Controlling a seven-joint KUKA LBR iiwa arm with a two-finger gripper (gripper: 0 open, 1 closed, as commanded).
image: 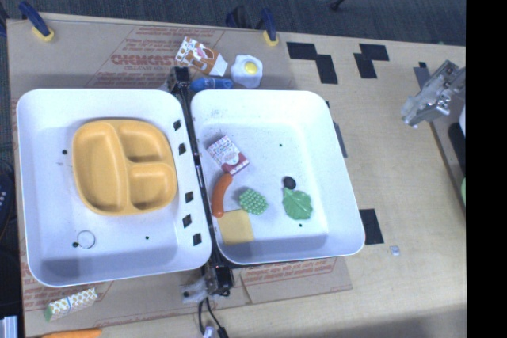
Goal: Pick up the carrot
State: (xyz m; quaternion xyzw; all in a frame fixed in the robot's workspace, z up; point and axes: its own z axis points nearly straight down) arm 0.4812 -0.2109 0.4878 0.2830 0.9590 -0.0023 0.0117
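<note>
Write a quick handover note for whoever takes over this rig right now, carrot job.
Gripper: at the right edge of the bench, outside both bins; I can't tell if it is open or shut.
Carrot: in the right bin, against its left wall, lying between the red-and-white carton and the yellow block, close to both.
Done: nothing visible; the carrot lies in the bin.
Left: reach over the right bin, grasp the carrot, lift it. Neighbours are tight, so expect a crowded approach.

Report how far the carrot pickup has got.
Nothing looks done. The carrot lies in the right bin against its left wall, next to the yellow slice. The end effector sits off over the bench, far right. Approach, grasp and lift all remain.
</note>
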